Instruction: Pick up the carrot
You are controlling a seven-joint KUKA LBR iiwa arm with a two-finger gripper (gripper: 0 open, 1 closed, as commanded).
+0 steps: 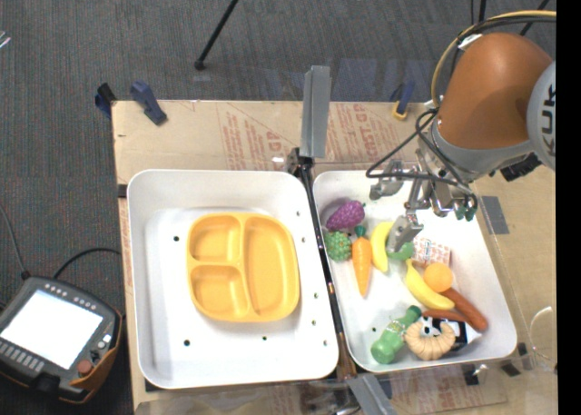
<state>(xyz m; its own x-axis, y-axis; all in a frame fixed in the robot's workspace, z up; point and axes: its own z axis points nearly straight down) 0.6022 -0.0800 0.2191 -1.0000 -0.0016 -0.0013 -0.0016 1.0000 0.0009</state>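
Note:
The carrot is orange with a green top and lies lengthwise in the right bin, near its left wall. It sits between a green vegetable and a small yellow fruit. My gripper hangs over the bin just right of the yellow fruit, about a carrot's width from the carrot. Nothing shows as held in it. The grey and orange arm reaches in from the upper right.
Purple grapes lie above the carrot. A banana, an orange, a sausage, a green bottle and a bagel crowd the bin's lower right. A yellow divided plate sits in the left bin.

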